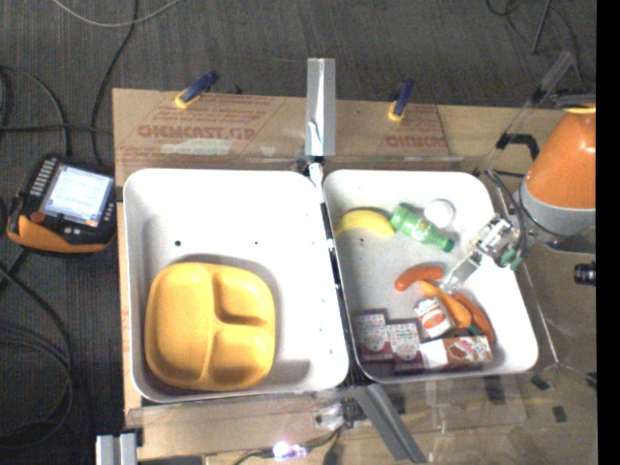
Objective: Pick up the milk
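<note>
Hovering over the right bin (504, 352), my tool (463, 271) sits mid-right of frame, tips just above the orange sausage (418, 278); I cannot tell how far apart they stand, and nothing is visibly between them. The milk carton (432, 319) lies below the tool, lower right, beside a carrot (468, 313). A green bottle (421, 226) and lemon (365, 223) lie near the bin's top. Left bin (136, 211) holds a yellow divided tray (210, 325).
</note>
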### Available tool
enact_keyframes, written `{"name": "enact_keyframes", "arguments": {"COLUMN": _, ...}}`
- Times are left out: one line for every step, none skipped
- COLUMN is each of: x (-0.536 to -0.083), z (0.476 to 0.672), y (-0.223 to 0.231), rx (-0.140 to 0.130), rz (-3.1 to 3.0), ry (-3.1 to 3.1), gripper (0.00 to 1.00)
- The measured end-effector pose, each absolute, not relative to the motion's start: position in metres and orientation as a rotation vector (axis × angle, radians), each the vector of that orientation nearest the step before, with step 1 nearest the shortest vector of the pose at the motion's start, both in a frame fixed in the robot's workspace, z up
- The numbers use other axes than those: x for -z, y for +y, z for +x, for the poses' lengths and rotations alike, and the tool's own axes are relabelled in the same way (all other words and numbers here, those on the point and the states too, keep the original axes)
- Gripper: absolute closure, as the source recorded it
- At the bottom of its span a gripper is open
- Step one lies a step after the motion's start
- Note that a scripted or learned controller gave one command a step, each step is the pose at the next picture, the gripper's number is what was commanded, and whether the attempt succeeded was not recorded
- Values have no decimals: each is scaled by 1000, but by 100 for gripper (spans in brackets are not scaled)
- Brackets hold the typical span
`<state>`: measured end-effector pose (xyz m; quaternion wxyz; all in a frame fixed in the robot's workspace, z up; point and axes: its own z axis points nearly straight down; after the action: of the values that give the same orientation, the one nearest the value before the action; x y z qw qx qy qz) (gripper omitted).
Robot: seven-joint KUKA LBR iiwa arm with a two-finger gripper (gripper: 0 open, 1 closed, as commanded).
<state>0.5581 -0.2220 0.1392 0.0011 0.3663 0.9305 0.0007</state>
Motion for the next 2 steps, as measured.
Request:
{"name": "enact_keyframes", "arguments": {"x": -153, "z": 536, "y": -223, "rx": -2, "rz": 1488, "ry": 2766, "gripper": 0}}
{"name": "enact_keyframes", "arguments": {"x": -115, "z": 542, "y": -192, "rx": 1, "rz": 1490, "ry": 2764, "gripper": 0}}
